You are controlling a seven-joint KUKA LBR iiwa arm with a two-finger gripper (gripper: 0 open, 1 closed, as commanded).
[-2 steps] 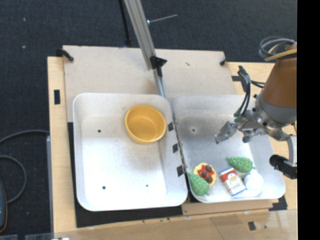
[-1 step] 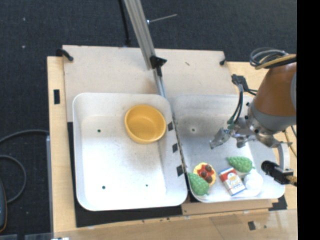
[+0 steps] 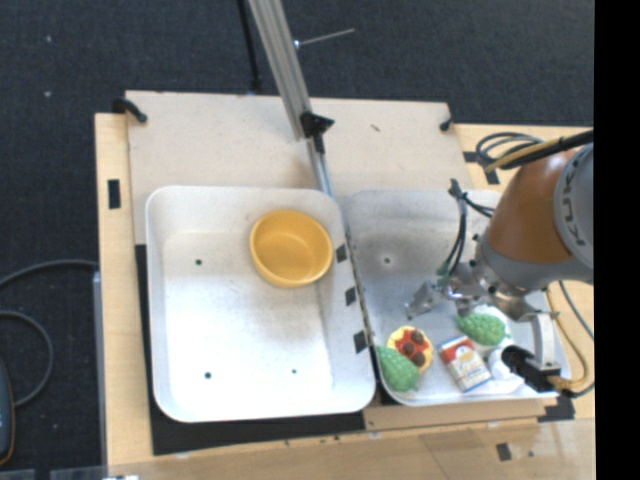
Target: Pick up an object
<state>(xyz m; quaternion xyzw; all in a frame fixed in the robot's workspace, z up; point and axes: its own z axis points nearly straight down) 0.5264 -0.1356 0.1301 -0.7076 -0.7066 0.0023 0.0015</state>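
Note:
My gripper [image 3: 440, 296] hangs over the right bin [image 3: 400, 228], just above its front half, on the grey arm with the orange band [image 3: 530, 218] reaching in from the right. A bumpy green object [image 3: 483, 326] lies right beside the gripper, partly under the wrist. Near the bin's front edge sit a small red and white box [image 3: 465, 362], a yellow toy with red spots [image 3: 411, 346] and another green piece [image 3: 398, 370] touching it. Nothing shows between the gripper's tips.
A yellow bowl [image 3: 291, 247] stands upright in the back of the left bin [image 3: 200, 368]. A slanted metal rail [image 3: 285, 58] rises behind the bins. The right bin's back half is bare, scuffed grey.

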